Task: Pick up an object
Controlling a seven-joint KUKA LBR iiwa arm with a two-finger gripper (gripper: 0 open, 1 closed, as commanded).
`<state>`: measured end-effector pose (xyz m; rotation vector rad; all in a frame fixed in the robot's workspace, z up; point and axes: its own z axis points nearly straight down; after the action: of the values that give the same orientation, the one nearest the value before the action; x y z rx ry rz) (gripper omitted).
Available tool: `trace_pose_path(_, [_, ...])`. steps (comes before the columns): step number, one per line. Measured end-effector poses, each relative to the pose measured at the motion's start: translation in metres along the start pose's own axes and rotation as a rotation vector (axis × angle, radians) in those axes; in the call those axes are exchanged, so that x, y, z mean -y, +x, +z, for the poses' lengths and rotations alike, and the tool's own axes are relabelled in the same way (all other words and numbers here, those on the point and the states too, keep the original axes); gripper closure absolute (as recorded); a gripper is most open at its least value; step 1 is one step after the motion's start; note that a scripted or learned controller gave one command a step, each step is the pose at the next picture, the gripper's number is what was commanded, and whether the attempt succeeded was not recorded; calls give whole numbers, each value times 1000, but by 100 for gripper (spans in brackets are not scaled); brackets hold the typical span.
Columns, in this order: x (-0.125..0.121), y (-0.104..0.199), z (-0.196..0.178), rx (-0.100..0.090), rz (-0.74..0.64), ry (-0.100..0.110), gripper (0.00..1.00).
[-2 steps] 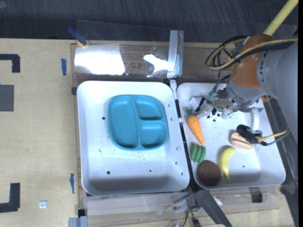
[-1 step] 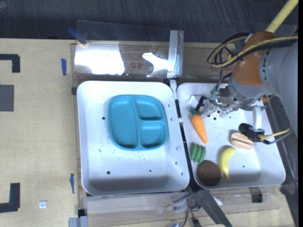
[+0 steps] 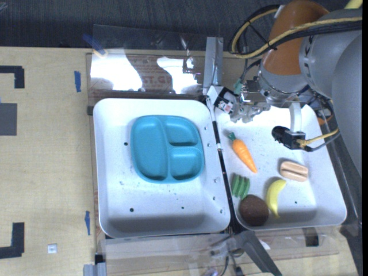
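The right bin (image 3: 322, 211) holds an orange carrot (image 3: 244, 154), a pink-and-tan hot dog (image 3: 293, 170), a yellow banana (image 3: 275, 195), a small green ribbed piece (image 3: 240, 185) and a dark brown round object (image 3: 253, 209). My gripper (image 3: 240, 109) hangs over the far left corner of that bin, just above and behind the carrot's green top. It is apart from every object, and nothing shows in its grasp. The grey arm with its orange band (image 3: 293, 36) covers the bin's far right part.
The left bin (image 3: 109, 200) holds a blue divided plate (image 3: 168, 148) near its middle. A raised divider (image 3: 218, 154) separates the two bins. A black cable connector (image 3: 287, 135) hangs off the wrist above the hot dog. A clear panel (image 3: 149, 68) stands behind the left bin.
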<state>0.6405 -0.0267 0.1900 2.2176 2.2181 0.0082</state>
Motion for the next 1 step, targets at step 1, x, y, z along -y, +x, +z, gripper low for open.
trace_pose_path(1, [61,2,-19,-1,66,6,100])
